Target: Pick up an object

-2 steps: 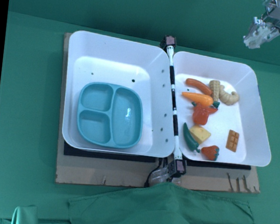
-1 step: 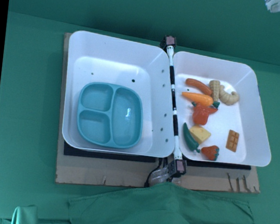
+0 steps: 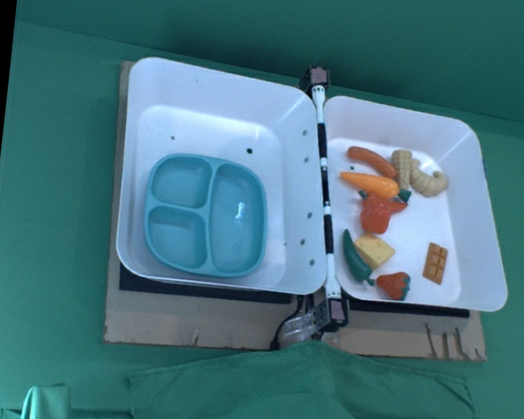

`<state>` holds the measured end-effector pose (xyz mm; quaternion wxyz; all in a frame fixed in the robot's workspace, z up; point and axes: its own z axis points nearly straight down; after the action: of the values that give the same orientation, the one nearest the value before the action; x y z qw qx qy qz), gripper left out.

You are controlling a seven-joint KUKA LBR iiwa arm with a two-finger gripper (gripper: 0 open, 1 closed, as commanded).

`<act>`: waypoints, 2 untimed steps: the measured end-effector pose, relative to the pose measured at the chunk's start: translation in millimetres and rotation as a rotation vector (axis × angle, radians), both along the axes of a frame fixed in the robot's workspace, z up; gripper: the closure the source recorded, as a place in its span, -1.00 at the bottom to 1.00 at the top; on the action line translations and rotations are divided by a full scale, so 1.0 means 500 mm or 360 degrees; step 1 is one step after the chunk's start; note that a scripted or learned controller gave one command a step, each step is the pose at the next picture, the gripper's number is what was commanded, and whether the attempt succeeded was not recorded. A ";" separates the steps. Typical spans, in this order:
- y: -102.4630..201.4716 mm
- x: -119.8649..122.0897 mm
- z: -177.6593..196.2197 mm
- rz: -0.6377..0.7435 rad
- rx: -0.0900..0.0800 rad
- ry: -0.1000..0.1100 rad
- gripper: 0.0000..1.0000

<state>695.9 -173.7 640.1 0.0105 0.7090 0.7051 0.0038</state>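
Right now your toy foods [image 3: 379, 214] lie bunched in the right bin [image 3: 486, 276], likely handy for the arm, the blue plate [image 3: 207, 215] sits left, and you cannot tell the gripper's state.

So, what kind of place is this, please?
Probably a robot test bench, not a kitchen: two white bins, the left bin and right bin, on green cloth, toy food, and a divided teal plate.
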 end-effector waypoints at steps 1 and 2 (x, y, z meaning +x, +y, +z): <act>-0.027 0.005 -0.015 0.0000 0.0007 0.0019 1.00; -0.026 -0.152 -0.010 -0.0001 0.0012 0.0025 1.00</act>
<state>619.9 -186.8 635.1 0.0023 0.7092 0.7050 0.0010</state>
